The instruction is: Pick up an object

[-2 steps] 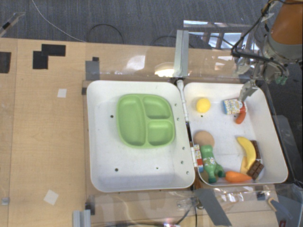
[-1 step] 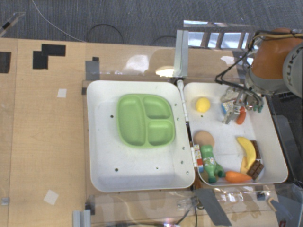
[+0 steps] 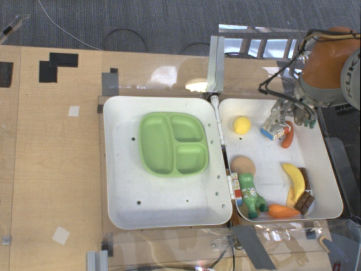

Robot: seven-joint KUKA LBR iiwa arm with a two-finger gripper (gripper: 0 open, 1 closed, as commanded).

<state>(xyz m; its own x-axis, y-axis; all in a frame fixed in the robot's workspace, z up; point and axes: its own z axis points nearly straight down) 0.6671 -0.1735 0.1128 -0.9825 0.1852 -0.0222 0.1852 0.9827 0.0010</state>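
The fingers (image 3: pixel 280 121) reach down over a small blue and white box (image 3: pixel 272 132) in the far part of the right bin (image 3: pixel 333 199); probably they touch it, but I cannot tell how wide they stand. A red piece (image 3: pixel 288 138) lies just beside the box.

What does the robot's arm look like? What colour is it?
The arm is grey with a big orange band near its wrist. Black cables loop beside it. At its tip is a small metal gripper with two thin fingers.
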